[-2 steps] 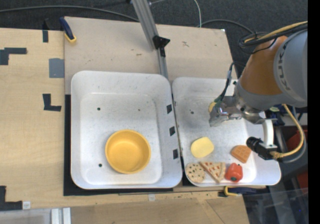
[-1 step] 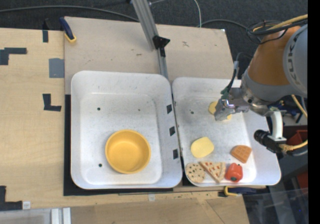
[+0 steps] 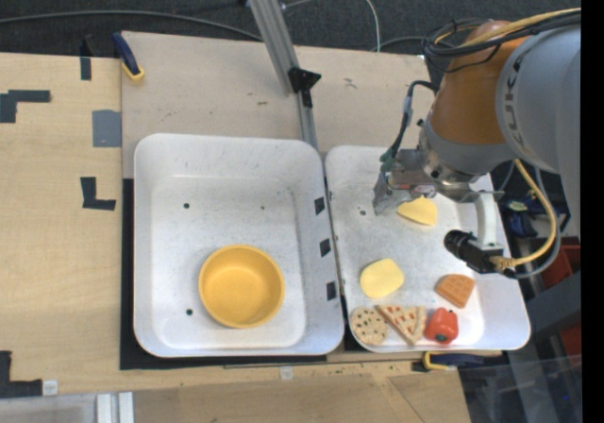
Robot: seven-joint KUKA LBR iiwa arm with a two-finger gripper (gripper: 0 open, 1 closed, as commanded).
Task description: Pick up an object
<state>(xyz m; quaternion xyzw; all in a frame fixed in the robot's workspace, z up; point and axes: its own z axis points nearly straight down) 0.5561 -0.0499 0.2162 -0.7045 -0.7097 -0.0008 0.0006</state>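
The gripper (image 3: 404, 193) sits low in the upper part of the right bin (image 3: 351, 176), just left of a pale yellow wedge (image 3: 418, 212) that lies beside its tip. Whether the hand is released or clenched cannot be told from this angle, and nothing shows between its tips, so no grasp can be claimed.

The wedge is the nearest thing to take, resting on the bin floor in the centre right of the frame. It looks like a small plastic toy food piece: probably light, stiff and smooth, so it may slide or skid away if pinched off-centre. Closing across its narrower sides, near the middle and not at the pointed end, seems the safest hold.

Counted, the right bin holds six small items: the yellow wedge, one rounded yellow piece (image 3: 381, 278), one orange-brown piece (image 3: 455, 290), one round cookie (image 3: 368, 325), one triangular slice (image 3: 404, 322) and one red piece (image 3: 441, 325). The last three crowd together along the bin's lower edge, touching or nearly so, which makes them harder to pick singly.

The left bin (image 3: 170, 166) holds one yellow bowl (image 3: 242, 285) in its lower half. There are two bins in all.
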